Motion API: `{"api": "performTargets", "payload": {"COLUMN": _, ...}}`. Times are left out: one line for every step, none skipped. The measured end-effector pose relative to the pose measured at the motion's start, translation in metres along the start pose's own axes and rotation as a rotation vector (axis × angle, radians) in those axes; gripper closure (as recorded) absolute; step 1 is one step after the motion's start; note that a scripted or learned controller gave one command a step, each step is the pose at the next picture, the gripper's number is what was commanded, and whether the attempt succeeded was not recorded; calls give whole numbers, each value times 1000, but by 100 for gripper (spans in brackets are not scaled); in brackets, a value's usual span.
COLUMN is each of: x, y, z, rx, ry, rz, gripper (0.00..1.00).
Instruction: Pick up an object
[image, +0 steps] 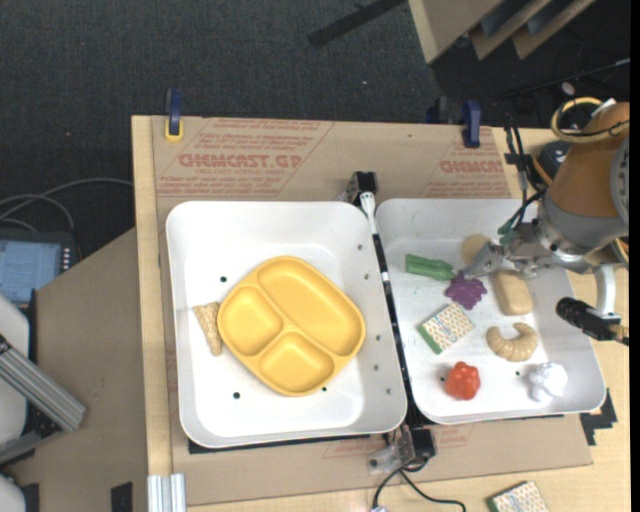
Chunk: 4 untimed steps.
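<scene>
The right bin (420, 225) holds a green pod-like piece (429, 266), a purple grape bunch (465, 291), a beige bread block (514, 295), a croissant (514, 341), a red fruit (461, 380), a white crumpled item (547, 381) and a checkered packet (446, 326). My gripper (487, 262) reaches in from the right. It hangs low over the bin's upper middle, just above the grapes and beside the bread block. A tan item (474, 246) lies partly under it. I see nothing clearly held.
The left bin (185, 230) carries a yellow divided plate (290, 325) with a tan cracker (208, 326) at its left edge. A black divider rod (378, 262) runs between the bins. The arm's orange-banded body (585, 185) overhangs the right bin's far corner.
</scene>
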<state>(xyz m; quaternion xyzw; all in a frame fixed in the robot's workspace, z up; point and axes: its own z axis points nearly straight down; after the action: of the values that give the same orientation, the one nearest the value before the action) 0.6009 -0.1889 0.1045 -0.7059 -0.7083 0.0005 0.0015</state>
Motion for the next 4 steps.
{"api": "performTargets", "payload": {"x": 37, "y": 68, "z": 18, "rx": -11, "ry": -6, "rz": -2, "gripper": 0}}
{"api": "performTargets", "payload": {"x": 34, "y": 68, "z": 3, "rx": -17, "ry": -9, "rz": 0, "gripper": 100}}
{"api": "performTargets", "payload": {"x": 59, "y": 35, "z": -75, "rx": -8, "ry": -1, "rz": 2, "gripper": 100}}
{"api": "performTargets", "payload": {"x": 55, "y": 37, "z": -137, "rx": -11, "ry": -4, "rz": 3, "gripper": 100}}
